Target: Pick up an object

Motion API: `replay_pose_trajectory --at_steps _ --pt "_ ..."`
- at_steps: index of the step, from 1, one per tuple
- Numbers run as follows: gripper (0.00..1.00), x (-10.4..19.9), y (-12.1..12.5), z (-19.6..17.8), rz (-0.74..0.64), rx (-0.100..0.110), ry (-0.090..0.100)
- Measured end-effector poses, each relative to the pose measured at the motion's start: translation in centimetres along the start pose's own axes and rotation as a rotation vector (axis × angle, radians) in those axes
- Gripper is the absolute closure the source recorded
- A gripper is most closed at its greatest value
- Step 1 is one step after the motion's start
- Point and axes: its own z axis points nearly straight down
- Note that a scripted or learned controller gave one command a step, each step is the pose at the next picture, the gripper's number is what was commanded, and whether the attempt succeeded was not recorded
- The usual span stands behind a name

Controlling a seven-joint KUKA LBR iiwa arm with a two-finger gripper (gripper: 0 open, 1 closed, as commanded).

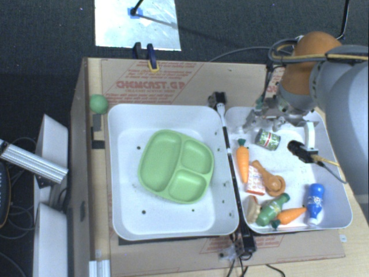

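On the tabletop (173, 77) two shallow white bins sit side by side, touching along their inner rims.

Left bin (124, 212), centre of the frame: one green divided plate (176, 166) with three compartments, lying flat and slightly turned.

Right bin (340, 212), right of the frame:
- One small can (267, 139) with a green and white label, on its side near the upper end.
- Two carrots: one (243, 161) lies along the left wall, the other (291, 214) near the lower edge.
- One green bottle (271, 208), just beside the lower carrot.
- One blue-and-white bottle (315, 201) at lower right.
- One orange-brown wooden piece (272, 182) at mid-bin.
- One red-and-white packet (254, 182), touching the wooden piece on its left.

Outside the bins, one green ball (98, 103) rests on the tabletop near the left bin's upper left corner.

The arm (340, 91) enters from the right edge and bends down over the upper end of the right bin. The hand (266, 117) sits just above the can in the frame. Contact between them cannot be confirmed, nor whether the hand is released or clenched.
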Motion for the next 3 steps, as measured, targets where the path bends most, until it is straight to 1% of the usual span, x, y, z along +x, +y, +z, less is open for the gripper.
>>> replay_pose_trajectory --at_steps 1,2,3 --pt "0.0 0.0 -0.1 1.2 0.003 0.004 0.002" --pt "0.0 2.5 -0.1 1.2 0.001 0.004 0.003" --pt "0.0 2.6 -0.1 1.2 0.002 0.004 0.002"
